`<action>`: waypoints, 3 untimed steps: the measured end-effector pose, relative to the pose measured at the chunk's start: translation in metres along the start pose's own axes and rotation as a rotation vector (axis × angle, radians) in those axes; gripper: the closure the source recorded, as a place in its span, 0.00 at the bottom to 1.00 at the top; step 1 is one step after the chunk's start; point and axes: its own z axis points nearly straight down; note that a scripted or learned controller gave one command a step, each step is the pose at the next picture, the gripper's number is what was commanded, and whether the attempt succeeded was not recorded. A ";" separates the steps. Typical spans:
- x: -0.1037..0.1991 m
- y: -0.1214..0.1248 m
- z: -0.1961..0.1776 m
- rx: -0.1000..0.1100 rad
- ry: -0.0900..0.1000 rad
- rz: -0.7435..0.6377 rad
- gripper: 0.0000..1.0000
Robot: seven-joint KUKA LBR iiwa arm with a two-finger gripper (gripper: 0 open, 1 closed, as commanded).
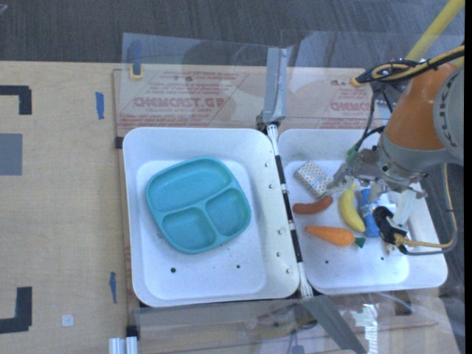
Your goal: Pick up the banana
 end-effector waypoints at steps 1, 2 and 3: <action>-0.044 0.026 0.044 -0.008 0.000 -0.233 0.00; -0.013 0.006 0.043 -0.006 0.001 -0.313 0.00; -0.015 0.008 0.032 -0.012 0.000 -0.308 1.00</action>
